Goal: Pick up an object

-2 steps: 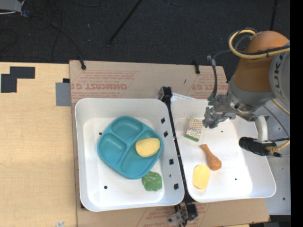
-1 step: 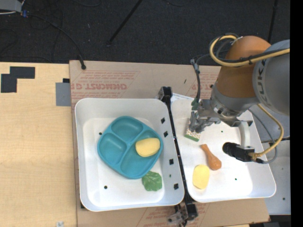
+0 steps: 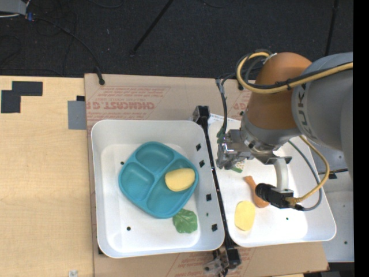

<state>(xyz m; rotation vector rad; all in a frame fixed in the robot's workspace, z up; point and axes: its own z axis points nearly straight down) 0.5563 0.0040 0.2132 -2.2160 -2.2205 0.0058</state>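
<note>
**Currently: gripper low in the right-hand bin, grasp not confirmed**

You will find the arm (image 3: 277, 103) reaching in from 3 o'clock of the view. The gripper (image 3: 228, 153) is down over the right-hand bin (image 3: 291, 231). It stands at about 10 o'clock of that bin, close to the wall shared with the neighbouring bin. From this angle you cannot tell whether the gripper is apart, together or clamped on anything, so record its state as undetermined.

Candidate objects in the right-hand bin:
- A small green piece (image 3: 237, 167) lies at 5 o'clock of the gripper and is partly covered by it. Contact between the two cannot be judged.
- An orange piece (image 3: 252, 184) lies near the green one, again toward 5 o'clock. Its lower end is hidden behind robot hardware.
- A pale yellow piece (image 3: 244, 216) lies on the bin floor at 6 o'clock of the orange piece, just beside it and apart from the walls.

Contents of the left-hand bin (image 3: 115, 227):
- A teal plate (image 3: 141, 180), divided into compartments, rests near the middle of the floor.
- A yellow lump (image 3: 180, 179) sits on the plate's 3 o'clock compartment.
- A green lump (image 3: 185, 221) lies on the bin floor at 5 o'clock of the plate, just beside its rim.

Both bins stand on a cardboard sheet (image 3: 144, 97).
</note>
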